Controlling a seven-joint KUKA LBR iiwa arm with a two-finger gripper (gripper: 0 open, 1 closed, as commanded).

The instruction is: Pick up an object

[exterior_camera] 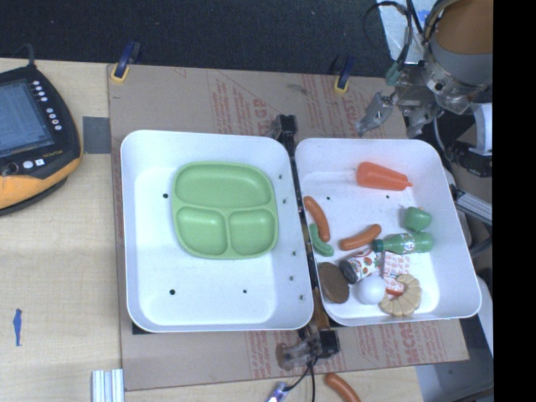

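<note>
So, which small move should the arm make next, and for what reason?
Probably move the gripper forward and down toward the carrot. The gripper hangs above the far rim of the right bin, holding nothing, and the carrot lies nearest, apart from the other toys.

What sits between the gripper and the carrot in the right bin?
Nothing visible. The gripper hangs above the right bin's far rim, and the carrot lies alone on bare white floor just below it. The sausages and the other toys are farther toward the near side.
</note>
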